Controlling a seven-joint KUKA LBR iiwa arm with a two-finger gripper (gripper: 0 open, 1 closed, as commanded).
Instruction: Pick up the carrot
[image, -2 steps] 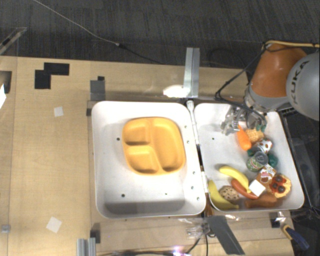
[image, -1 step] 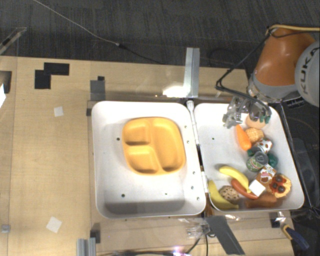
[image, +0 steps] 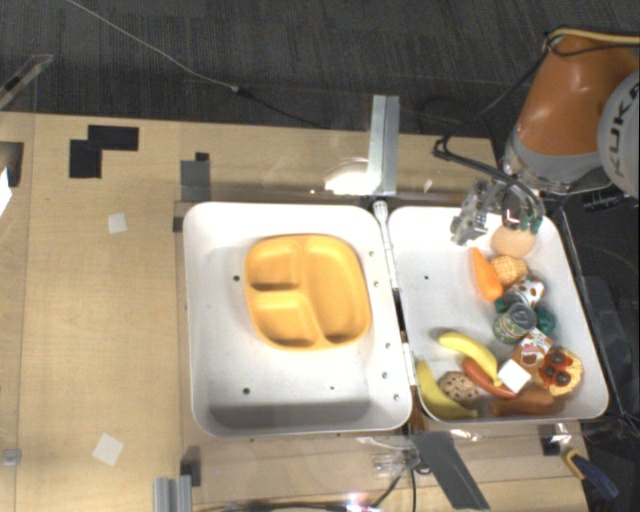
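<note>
The carrot (image: 486, 276), short and orange, lies in the right bin (image: 430, 300) near its upper right part, beside a tan bread roll (image: 510, 268). My gripper (image: 492, 218) hangs over the bin's far right corner, just above and behind the carrot, with nothing visibly between its fingers. A pale egg (image: 513, 241) sits right under the gripper's right side.
A yellow divided plate (image: 303, 290) rests in the left bin (image: 220, 380). The right bin also holds two bananas (image: 468, 349), a cookie (image: 459, 386), a sausage, a small can (image: 515, 322) and several other toy foods along its right side.
</note>
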